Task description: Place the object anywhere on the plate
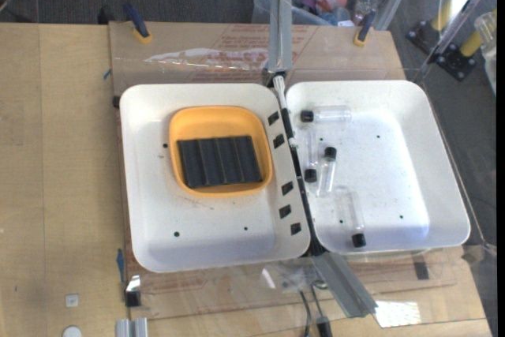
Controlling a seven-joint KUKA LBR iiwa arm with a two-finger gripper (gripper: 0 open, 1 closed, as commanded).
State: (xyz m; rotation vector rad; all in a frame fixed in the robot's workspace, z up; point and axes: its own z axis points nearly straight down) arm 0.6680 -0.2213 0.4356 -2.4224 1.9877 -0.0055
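Plate (221, 114): orange, bore a dark ridged block (219, 161) — your placing looked done.
Jaws: state you couldn't tell.

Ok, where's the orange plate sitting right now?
In the camera view the orange plate sits in the left white bin, toward its upper middle, with a dark ribbed block lying on it. The clear vials are in the right bin.

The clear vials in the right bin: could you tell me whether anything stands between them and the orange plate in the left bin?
The raised walls where the two bins meet run between the clear vials and the orange plate. A black ridged block already covers most of the plate, leaving mainly its rim free.
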